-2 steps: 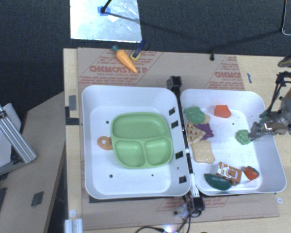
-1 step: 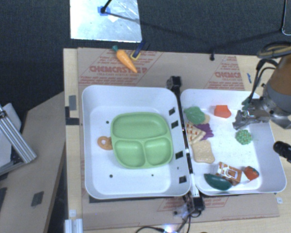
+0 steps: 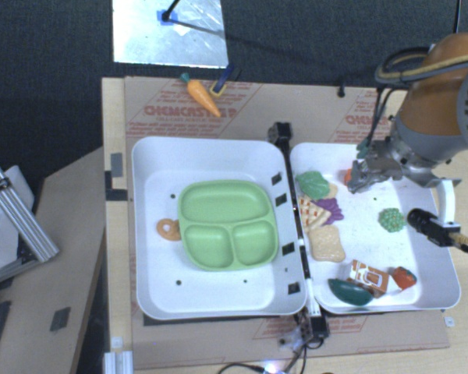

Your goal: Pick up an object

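My gripper [image 3: 358,178] hangs low over the back of the right bin [image 3: 441,287], near its far wall. Just left of it lies a green leafy toy [image 3: 313,184]. A small green broccoli [image 3: 391,220] sits in front of the gripper and a little to the right. Further left in the bin are purple grapes [image 3: 328,209], a waffle-like piece [image 3: 310,213] and a tan cracker [image 3: 326,245]. At the bin's front lie a dark green piece [image 3: 349,291], an orange-and-white box [image 3: 370,276] and a red piece [image 3: 405,277].
The left bin [image 3: 152,287] holds a green divided plate [image 3: 226,223] and a small pretzel [image 3: 168,229]. A toy carrot [image 3: 203,97] lies on the bench behind the bins. A black part [image 3: 429,226] of the arm juts over the right bin's right side.
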